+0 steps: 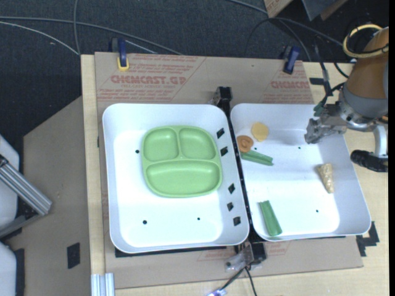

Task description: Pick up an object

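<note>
Approach step: tool hovers over right bin rim, can't tell its state, nothing seen pinched; nearest pick is tan wedge just below tool, w/ yellow disc further left, so next move = reposition over wedge, descend.

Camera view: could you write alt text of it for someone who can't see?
A robot gripper hovers over the right white bin, which holds two green sticks, two round yellow-orange pieces and a tan lump. The left bin holds a green divided plate.
</note>
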`<state>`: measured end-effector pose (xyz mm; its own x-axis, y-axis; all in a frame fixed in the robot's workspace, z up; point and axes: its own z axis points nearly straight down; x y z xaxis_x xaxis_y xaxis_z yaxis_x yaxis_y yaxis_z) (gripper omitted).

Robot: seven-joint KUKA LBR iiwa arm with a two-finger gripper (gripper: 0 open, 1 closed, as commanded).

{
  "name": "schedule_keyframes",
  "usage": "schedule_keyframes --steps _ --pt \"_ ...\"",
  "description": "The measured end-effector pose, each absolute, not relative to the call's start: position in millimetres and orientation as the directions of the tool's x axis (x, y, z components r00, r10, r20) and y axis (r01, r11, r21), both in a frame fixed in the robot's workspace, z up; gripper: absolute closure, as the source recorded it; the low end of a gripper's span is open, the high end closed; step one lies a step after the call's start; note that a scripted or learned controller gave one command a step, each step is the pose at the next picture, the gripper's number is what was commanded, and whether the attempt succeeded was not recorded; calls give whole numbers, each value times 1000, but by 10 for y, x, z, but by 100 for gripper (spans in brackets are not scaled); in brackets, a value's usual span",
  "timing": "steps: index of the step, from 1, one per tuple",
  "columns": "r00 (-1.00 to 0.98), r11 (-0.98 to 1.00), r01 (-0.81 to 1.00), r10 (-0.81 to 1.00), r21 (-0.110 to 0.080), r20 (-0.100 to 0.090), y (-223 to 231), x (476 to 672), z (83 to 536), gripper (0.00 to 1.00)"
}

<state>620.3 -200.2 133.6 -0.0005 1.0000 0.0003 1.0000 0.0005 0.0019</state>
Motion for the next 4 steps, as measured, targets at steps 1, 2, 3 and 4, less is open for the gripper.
schedule_keyframes --steps 1,2,3,4 --pt "-1 1 1000 1000 7 -2 -2003 6182 1980 100" --pt "-1 1 1000 1000 6 -2 -2005 6195 2416 100" --pt "-5 5 1000 1000 -3 3 -1463 6102 2311 100" --pt "-5 5 1000 1000 -2 2 -949 6125 2230 100"
